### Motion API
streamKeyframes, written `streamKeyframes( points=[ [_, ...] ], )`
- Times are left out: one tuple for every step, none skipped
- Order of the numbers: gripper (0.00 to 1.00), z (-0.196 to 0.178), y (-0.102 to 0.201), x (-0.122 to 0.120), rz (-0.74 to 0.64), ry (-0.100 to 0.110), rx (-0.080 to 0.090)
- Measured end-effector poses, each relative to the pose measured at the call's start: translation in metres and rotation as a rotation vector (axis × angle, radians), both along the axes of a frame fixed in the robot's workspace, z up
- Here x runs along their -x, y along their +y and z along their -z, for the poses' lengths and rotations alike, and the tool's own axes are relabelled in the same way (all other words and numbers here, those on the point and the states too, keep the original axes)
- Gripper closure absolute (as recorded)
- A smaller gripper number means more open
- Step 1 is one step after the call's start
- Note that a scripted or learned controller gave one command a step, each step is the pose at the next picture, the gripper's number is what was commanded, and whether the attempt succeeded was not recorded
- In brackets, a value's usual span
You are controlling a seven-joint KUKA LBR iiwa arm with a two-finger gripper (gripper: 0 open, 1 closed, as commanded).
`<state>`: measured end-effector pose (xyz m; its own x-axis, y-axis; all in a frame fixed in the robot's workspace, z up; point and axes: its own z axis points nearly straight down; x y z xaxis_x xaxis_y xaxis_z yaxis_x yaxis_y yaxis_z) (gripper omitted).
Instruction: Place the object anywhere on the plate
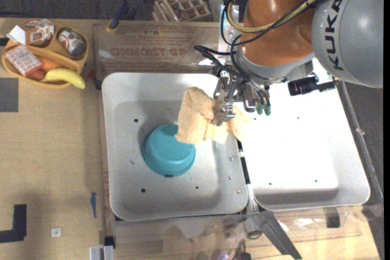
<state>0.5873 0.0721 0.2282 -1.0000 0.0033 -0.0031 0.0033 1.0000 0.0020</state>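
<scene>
The arm [341,27] reaches in from the right, its orange band above the wrist over the seam between the two white bins; the gripper [224,111] hangs at the right edge of the left bin [122,100], its fingers clamped on a pale yellow cloth [196,117] — the fabric is pinched at its right side and drapes down to the left; the cloth's lower left edge overlaps the rim of the teal plate [169,152], which sits near the middle of the left bin's floor; the right bin [304,155] lies just beside it; off the bench's far left corner stands a yellow tray [42,58] of toy food — a banana [64,77] at its front.
</scene>
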Motion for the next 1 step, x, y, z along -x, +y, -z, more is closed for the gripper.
streamKeyframes(
  points=[
    [1.00,-0.0087,0.0466,0.0292,-0.004,0.001,0.000]
  ],
)
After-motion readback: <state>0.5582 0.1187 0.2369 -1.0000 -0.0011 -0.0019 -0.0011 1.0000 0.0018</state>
